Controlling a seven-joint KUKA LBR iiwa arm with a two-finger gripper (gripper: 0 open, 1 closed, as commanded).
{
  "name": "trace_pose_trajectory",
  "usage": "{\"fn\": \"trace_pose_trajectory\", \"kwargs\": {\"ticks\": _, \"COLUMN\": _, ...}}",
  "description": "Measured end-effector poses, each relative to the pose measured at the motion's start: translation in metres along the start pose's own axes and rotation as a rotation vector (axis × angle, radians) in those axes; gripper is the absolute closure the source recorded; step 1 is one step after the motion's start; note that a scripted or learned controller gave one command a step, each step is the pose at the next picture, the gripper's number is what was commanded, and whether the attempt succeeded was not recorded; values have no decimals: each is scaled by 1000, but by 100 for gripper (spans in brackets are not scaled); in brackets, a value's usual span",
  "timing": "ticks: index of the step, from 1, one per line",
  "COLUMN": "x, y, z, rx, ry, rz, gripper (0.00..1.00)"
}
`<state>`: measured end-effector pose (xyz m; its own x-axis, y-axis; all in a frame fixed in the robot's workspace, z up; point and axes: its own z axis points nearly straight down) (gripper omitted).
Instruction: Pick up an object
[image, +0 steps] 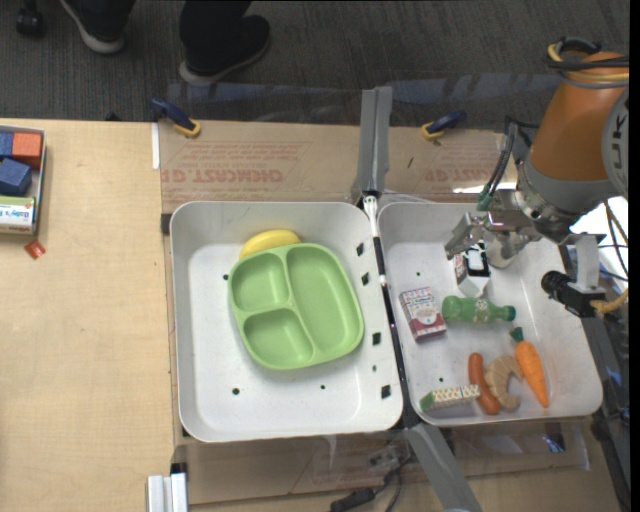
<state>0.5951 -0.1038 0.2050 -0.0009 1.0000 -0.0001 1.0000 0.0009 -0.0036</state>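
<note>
The gripper (478, 250) hangs over the right bin (590, 395), just above the green bottle (478, 311); whether its fingers are apart, I cannot tell; crowded by the small carton (422, 313), a descent could nudge the bottle aside

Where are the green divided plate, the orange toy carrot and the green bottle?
green divided plate (296, 305): camera view, centre ridge.
orange toy carrot (533, 373): camera view, middle of body.
green bottle (478, 311): camera view, its body.
</note>
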Motion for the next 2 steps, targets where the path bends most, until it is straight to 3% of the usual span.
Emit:
{"fn": "trace_pose_trajectory", "kwargs": {"ticks": 1, "x": -18, "y": -14, "z": 102, "rx": -4, "ry": -1, "rz": 4, "gripper": 0}}
{"fn": "trace_pose_trajectory", "kwargs": {"ticks": 2, "x": -19, "y": -14, "z": 93, "rx": -4, "ry": 0, "rz": 8, "gripper": 100}}
